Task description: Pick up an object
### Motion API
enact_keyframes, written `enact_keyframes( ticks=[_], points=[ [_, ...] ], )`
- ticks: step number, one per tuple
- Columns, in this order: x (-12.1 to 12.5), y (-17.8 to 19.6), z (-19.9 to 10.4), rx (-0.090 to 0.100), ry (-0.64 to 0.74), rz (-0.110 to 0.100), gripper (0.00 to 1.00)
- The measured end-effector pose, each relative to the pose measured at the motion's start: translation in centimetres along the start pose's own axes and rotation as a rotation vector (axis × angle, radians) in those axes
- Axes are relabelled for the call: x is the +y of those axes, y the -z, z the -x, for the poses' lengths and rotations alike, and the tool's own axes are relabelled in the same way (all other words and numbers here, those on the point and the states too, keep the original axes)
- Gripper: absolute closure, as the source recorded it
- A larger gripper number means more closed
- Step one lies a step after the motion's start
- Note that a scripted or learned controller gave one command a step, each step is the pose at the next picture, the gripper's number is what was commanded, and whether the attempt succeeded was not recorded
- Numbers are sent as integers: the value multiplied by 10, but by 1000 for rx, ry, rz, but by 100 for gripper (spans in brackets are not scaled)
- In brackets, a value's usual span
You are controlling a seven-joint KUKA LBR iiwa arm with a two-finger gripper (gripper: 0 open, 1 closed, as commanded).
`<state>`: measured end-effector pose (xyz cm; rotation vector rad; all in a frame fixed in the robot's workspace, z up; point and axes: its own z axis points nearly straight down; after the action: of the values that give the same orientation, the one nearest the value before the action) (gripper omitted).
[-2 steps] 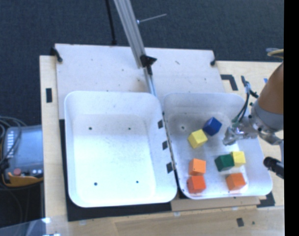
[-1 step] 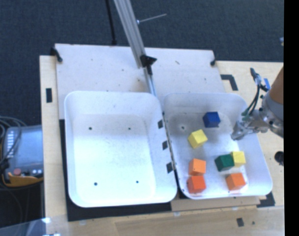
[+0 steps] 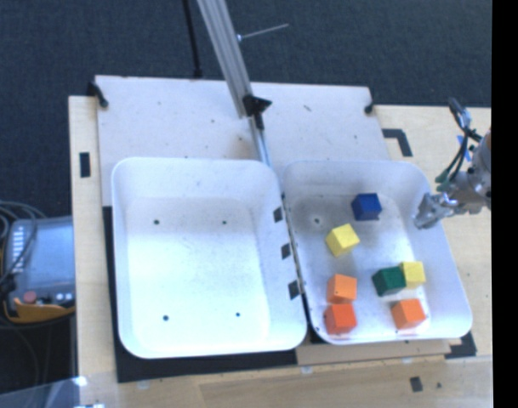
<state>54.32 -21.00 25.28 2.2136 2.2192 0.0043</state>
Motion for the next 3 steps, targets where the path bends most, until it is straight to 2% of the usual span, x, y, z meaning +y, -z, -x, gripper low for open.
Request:
enact_keyframes(
  ticks=[1,2,3],
  points=[
    [15,-9,-46,4,4,-8,100],
    [22,0,-97,4,6,-4,100],
    [33,-13,-152,5,5,-10,100]
  ],
)
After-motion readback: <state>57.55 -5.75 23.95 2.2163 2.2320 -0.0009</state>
